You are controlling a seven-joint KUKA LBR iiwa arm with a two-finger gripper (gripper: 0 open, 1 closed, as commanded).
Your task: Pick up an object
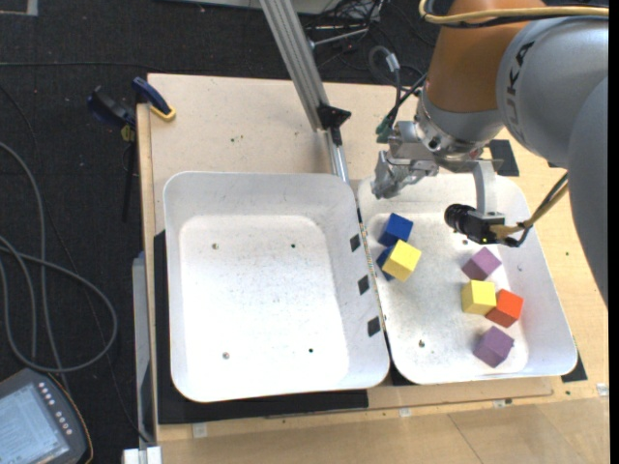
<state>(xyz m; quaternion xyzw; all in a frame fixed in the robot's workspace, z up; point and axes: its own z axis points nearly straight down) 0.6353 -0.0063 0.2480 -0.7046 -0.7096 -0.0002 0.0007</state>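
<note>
Where blocks lie, right bin [542, 259], blue cube [396, 228]

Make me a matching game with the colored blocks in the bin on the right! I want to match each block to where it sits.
Things:
1. blue block
2. orange block
3. yellow block by the bin's left wall
4. gripper

Places:
A. touching the other yellow block, on that block's right
B. above the far left corner of the right bin
C. just below the gripper, nearest to it
D. touching the blue block, on its near side

Pairs: 1-C, 2-A, 3-D, 4-B
</note>
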